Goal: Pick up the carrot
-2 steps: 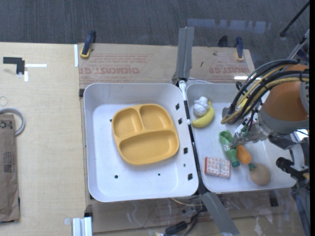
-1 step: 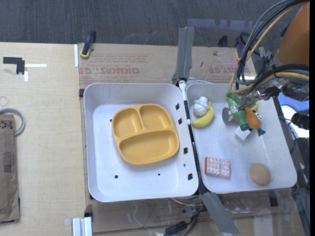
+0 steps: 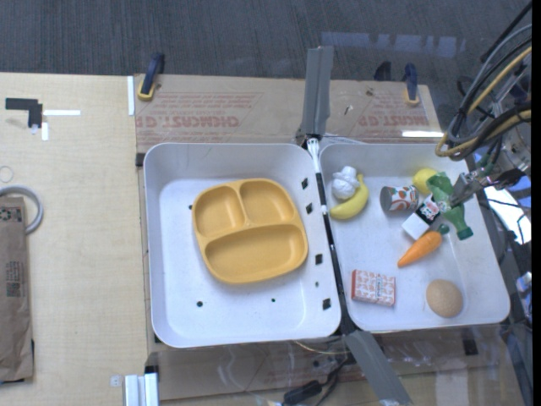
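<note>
Lying in the right bin (image 3: 494, 311), the carrot (image 3: 420, 249) sat at seven o'clock from the gripper (image 3: 467, 189); its fingers' state was unclear.

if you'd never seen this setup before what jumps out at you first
The big yellow divided plate lying alone in the left bin grabs the eye first. Next comes the clutter in the right bin: an orange carrot with green leaves, a banana, a small can, a red box and a tan ball. The tool reaches in just above the carrot.
</note>
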Robot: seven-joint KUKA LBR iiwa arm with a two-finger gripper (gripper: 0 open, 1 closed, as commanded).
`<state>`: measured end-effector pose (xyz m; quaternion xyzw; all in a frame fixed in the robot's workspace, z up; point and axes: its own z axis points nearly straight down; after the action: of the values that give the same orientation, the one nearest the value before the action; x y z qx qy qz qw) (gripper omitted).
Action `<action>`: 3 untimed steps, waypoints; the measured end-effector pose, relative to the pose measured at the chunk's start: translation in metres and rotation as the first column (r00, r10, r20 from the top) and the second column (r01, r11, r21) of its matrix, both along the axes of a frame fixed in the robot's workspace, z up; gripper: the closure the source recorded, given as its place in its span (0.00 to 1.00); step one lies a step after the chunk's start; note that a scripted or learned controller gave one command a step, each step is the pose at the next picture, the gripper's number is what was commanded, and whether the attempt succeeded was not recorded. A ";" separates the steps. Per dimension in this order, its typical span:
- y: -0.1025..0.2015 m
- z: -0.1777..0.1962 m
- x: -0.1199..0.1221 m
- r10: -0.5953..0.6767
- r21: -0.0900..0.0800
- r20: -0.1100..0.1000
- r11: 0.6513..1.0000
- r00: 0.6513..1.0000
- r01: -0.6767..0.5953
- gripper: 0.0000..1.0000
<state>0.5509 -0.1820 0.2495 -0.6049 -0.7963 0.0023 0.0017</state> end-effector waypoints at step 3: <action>-0.034 -0.055 0.041 -0.276 -0.001 0.002 0.961 0.961 0.276 0.00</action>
<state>0.5916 -0.2156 0.1947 -0.7099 -0.7043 0.0022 0.0009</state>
